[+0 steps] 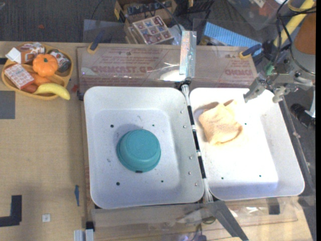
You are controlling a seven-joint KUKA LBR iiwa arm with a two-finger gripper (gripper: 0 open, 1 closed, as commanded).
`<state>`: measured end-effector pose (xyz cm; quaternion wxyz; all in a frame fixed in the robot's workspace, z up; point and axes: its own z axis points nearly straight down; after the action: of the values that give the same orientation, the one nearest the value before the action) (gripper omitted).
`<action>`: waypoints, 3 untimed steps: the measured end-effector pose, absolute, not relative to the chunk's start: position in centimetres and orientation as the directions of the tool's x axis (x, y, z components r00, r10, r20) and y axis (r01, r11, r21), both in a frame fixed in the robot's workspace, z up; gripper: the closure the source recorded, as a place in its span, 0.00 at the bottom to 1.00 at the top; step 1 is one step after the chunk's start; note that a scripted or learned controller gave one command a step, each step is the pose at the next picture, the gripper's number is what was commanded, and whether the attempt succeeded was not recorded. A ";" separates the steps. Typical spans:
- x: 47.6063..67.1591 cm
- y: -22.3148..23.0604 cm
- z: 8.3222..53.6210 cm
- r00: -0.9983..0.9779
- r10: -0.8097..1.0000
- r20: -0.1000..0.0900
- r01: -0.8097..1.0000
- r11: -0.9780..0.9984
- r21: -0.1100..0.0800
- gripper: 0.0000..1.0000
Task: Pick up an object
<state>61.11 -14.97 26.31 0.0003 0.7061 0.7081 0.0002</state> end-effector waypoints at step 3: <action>57.9 -16.5 10.5 -0.103 0.995 -0.003 0.994 0.103 0.023 1.00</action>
<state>57.95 -16.51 10.51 0.0087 0.6697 0.7425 0.0077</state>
